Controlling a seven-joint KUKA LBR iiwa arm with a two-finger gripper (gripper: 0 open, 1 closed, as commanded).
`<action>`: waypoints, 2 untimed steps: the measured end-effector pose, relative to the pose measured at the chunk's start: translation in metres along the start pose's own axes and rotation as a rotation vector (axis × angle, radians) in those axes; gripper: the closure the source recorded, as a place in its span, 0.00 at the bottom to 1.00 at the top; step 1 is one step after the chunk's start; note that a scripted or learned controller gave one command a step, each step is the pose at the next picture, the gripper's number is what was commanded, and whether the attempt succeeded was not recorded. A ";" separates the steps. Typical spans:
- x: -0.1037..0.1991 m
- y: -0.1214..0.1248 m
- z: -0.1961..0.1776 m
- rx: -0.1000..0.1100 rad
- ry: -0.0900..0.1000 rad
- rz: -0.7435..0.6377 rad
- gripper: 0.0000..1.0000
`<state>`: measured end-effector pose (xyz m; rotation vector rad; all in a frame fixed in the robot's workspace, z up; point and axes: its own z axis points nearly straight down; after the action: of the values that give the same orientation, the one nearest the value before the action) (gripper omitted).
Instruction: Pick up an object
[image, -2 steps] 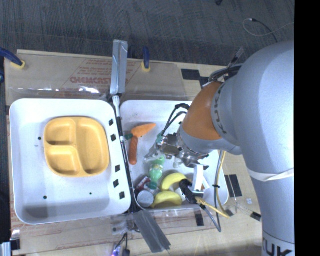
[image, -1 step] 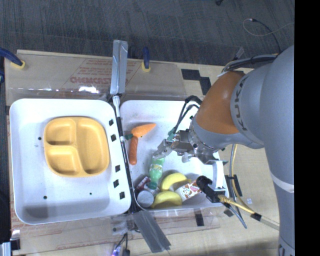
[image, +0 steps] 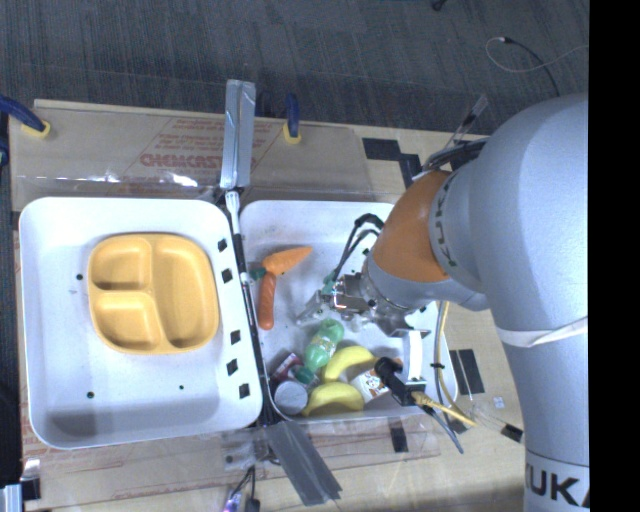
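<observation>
We log the gripper (image: 335, 298) low inside the right bin (image: 300, 215), just above the green bottle (image: 320, 345); whether it is released or clenched on anything we cannot tell, since the wrist hides that end. We take the bottle as the likely target. It lies on its side just left of the two bananas (image: 340, 380), its long axis slanting from the gripper down toward the bin's near-left corner; which end carries the cap we cannot tell. We judge it light, stiff and smooth plastic, prone to roll or slip, so best pinched across its middle, square to the long axis. Left of the bottle lie a sausage (image: 266, 300) and a carrot (image: 283, 260). The left bin (image: 50, 400) holds a yellow divided plate (image: 153, 291).
</observation>
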<state>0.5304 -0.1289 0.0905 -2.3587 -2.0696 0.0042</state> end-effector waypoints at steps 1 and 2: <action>0.000 -0.001 -0.009 0.004 0.001 -0.003 1.00; 0.000 -0.001 -0.009 0.004 0.000 -0.003 0.00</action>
<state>0.5299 -0.1284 0.0995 -2.3530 -2.0716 0.0074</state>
